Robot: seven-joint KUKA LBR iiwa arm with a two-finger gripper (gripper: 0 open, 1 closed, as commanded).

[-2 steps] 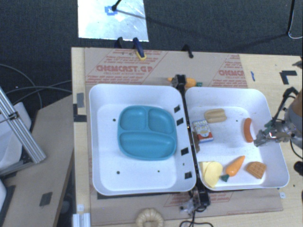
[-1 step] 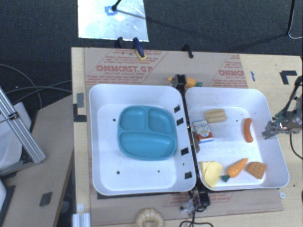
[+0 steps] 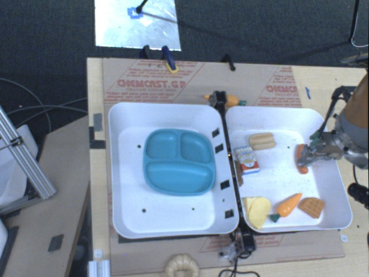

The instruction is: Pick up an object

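Note:
My gripper is low over the right side of the right bin, reaching in from the right. A small red-orange item lies right at its tip, touching or almost touching it. Also in this bin are a tan bread roll, a small white and red carton, a yellow piece, an orange carrot and a brown waffle.
The left bin holds a blue divided plate. A black divider with clips runs between the bins. A yellow item lies on the cardboard behind them. A shiny sheet sits at the back.

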